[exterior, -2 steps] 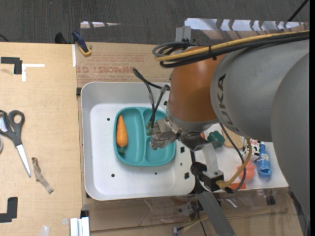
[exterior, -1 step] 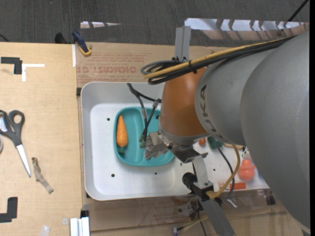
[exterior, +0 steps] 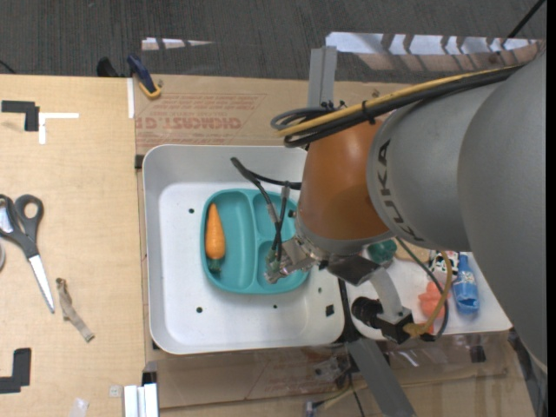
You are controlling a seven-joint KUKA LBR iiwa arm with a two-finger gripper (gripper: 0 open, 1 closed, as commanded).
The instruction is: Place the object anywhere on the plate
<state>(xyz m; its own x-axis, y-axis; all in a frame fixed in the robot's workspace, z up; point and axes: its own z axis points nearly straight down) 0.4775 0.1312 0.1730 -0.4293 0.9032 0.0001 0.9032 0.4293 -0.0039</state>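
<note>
Gripper, grip state impossible to tell, hovers over the teal plate where an orange carrot already lies.

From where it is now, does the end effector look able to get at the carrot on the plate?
Probably yes. The end effector is over the teal plate's right compartment; the carrot lies uncovered in the left one.

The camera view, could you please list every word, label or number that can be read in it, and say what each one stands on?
"KUKA": on the grey arm, running lengthwise, partly cut off by the orange band.
Red print on the cardboard sheet behind the left bin: mirrored and blurred, not readable.
Label on the blue item in the right bin: too small to read.
</note>
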